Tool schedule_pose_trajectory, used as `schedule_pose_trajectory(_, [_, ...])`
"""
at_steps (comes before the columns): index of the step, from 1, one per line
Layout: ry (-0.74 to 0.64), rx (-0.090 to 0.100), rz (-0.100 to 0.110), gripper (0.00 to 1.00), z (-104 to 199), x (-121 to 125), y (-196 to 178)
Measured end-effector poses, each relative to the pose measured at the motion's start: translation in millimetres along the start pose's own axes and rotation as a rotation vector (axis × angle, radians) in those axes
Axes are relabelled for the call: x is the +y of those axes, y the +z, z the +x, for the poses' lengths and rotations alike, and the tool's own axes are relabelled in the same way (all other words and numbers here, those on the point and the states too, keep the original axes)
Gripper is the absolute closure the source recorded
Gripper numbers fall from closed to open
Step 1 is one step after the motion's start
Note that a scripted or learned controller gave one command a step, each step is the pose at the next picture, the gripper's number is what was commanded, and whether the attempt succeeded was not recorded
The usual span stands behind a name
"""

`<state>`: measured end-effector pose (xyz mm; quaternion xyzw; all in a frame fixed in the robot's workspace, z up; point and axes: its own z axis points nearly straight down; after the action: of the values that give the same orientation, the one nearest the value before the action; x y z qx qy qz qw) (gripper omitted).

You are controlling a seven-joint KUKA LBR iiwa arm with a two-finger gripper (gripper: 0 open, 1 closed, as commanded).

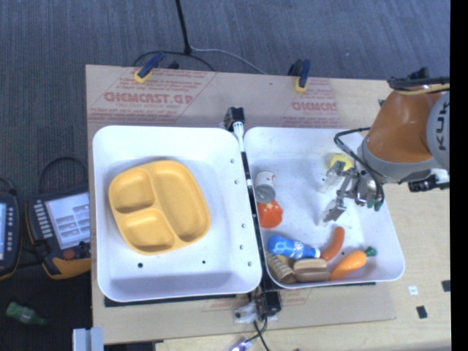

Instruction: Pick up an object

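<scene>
End effector [336,192] spread open above right bin [307,163] floor, gripping nothing; carrot [349,263], sausage [333,243] and blue bottle [292,248] clustered near front wall; yellow tray [158,205] in left bin [117,269].

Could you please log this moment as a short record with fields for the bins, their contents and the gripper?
left bin: holds a yellow divided tray
right bin: holds the loose objects
near divider: orange bottle with grey cap
front edge: blue bottle, sausage, carrot, brown bun
back right: yellow item, partly hidden by the arm
gripper: over the right bin, fingers spread, nothing between them
task status: no object picked up yet
</scene>
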<state>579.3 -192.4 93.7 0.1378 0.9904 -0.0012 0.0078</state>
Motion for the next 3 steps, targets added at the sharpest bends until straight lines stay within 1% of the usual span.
schedule_pose_trajectory(1, [-0.088,-0.011,0.0,0.0,66.3,34.7,-1.9])
schedule_pose_trajectory(2, [-0.226,-0.027,-0.001,0.0,85.5,39.1,-3.4])
schedule_pose_trajectory(3, [-0.379,-0.027,-0.005,0.0,96.1,37.5,-3.6])
